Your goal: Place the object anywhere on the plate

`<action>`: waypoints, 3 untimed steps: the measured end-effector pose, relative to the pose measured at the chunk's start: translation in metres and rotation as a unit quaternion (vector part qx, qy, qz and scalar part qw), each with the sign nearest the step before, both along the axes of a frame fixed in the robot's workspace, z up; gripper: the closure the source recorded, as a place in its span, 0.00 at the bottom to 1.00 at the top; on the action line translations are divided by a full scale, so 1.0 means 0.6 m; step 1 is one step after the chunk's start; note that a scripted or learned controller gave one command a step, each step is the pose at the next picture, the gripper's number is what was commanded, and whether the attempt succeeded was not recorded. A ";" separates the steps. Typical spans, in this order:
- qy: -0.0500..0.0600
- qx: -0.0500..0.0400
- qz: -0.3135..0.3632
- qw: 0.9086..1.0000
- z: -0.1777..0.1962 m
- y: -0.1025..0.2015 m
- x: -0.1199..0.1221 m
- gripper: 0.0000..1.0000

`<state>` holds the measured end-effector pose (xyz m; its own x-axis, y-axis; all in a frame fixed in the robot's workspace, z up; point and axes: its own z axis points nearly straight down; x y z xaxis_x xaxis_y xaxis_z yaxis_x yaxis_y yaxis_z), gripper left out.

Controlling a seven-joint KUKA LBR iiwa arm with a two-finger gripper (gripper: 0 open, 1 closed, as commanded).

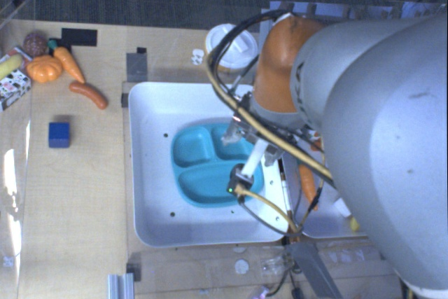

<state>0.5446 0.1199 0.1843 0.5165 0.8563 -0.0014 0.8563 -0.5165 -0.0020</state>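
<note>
A blue divided plate (pixel 203 175) lies in the left white bin (pixel 150 164). My gripper (pixel 233 134) hangs over the plate's right compartment, low above it and largely covered by the wrist and cables. An orange carrot-like object (pixel 306 183) lies in the right bin, partly hidden behind the cables and arm. I see nothing clearly between the gripper's tips.
The arm covers most of the right bin; a small yellow thing (pixel 353 224) peeks out beside it. On the bench to the left lie a blue cube (pixel 59 134), a sausage (pixel 89 95), a carrot (pixel 68 64) and a pumpkin (pixel 44 68). A white round lid (pixel 234 47) sits behind the bins.
</note>
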 end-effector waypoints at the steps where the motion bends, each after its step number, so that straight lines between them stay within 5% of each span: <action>1: -0.001 0.001 0.001 1.000 0.018 0.000 0.002 1.00; 2: -0.001 0.000 -0.165 0.986 0.122 0.098 -0.068 1.00; 3: -0.001 0.001 -0.392 0.920 -0.006 0.026 0.040 1.00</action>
